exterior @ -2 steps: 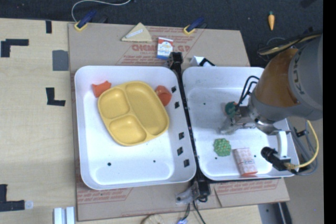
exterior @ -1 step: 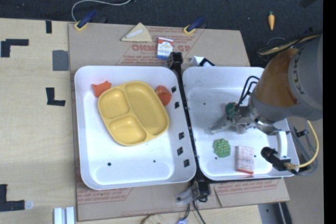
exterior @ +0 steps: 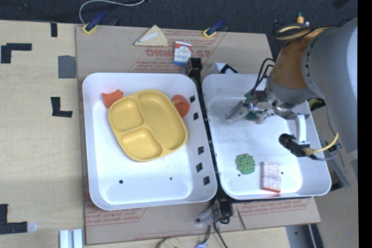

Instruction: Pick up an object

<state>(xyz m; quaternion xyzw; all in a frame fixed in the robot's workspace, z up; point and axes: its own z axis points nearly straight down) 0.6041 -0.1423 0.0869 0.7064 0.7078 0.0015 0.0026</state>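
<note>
In the right bin [exterior: 226, 183] a green knobbly ball [exterior: 245, 164] lies near the front, with a pink-and-white packet [exterior: 271, 176] just to its right. My gripper [exterior: 244, 111] hangs over the back half of that bin, its fingers pointing left and spread apart with nothing between them. It is well behind the ball and the packet. In the left bin [exterior: 99, 183] a yellow divided plate [exterior: 147, 124] lies tilted, with an orange piece [exterior: 111, 97] at its back left and a red-orange cup [exterior: 182, 105] at its right edge.
A small red-and-white carton [exterior: 182, 53] and a tan wedge [exterior: 152, 37] lie on the cardboard behind the bins. A black divider [exterior: 201, 125] runs between the bins. A black cable [exterior: 299, 147] loops off the arm over the right bin's right side.
</note>
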